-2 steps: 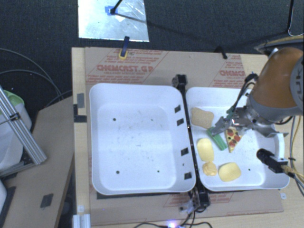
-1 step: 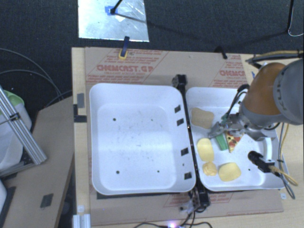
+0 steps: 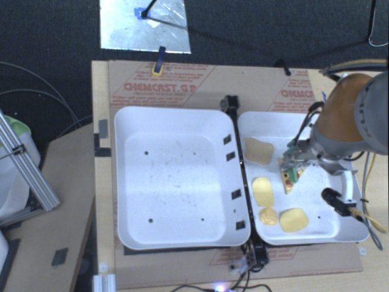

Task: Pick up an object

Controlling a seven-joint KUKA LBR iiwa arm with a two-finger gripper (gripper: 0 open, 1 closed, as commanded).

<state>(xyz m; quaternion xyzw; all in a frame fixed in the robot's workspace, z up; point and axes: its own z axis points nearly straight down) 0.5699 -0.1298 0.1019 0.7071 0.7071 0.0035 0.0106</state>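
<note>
Camera view from above the bench: the gripper [image 3: 294,160] hovers low in the right bin [image 3: 267,121], directly over a small multicoloured object [image 3: 289,180], apparently closing in for a grasp. Whether its jaws are open or closed cannot be told. Yellow pieces [image 3: 262,191] and a tan slice [image 3: 259,151] lie nearby. Next comes closing squarely on the object, then lifting.
</note>
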